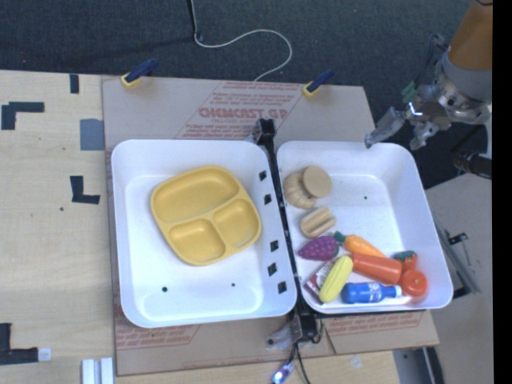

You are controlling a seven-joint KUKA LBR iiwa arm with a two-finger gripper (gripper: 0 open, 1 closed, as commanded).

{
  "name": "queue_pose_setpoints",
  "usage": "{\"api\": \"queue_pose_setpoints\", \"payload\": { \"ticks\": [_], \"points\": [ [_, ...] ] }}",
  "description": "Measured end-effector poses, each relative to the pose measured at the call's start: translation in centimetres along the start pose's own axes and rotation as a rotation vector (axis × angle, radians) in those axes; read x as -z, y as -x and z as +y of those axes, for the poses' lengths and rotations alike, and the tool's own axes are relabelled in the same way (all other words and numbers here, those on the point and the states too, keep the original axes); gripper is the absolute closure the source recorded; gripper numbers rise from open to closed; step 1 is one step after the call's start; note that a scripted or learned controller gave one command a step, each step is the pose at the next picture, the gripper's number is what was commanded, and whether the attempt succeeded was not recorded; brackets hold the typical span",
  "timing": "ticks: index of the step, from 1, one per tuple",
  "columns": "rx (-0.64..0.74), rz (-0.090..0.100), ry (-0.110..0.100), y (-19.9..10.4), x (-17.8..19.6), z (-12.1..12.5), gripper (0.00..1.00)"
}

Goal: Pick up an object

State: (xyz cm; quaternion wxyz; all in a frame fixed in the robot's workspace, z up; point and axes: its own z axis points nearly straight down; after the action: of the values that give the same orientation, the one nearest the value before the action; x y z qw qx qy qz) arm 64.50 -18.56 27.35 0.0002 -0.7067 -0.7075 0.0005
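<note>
Gripper [396, 132] spread open, empty, over right bin's [416, 174] far rim. You risk multi-contact: toy corn [336, 277], carrot [365, 247], bottle [370, 294] touching (cluttered corner).

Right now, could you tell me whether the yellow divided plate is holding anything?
Empty: the yellow divided plate in the left bin shows three bare compartments.

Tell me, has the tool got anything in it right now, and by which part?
Nothing is held. The tool hangs past the right bin's far right corner with open fingers and nothing between them; the toy food, such as the corn, lies in that bin.
</note>
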Motion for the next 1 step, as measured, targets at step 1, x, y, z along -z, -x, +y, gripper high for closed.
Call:
{"api": "queue_pose_setpoints", "payload": {
  "ticks": [1],
  "points": [
    [0.008,-0.002,0.021,-7.51,19.13,0.50,0.00]
  ]
}}
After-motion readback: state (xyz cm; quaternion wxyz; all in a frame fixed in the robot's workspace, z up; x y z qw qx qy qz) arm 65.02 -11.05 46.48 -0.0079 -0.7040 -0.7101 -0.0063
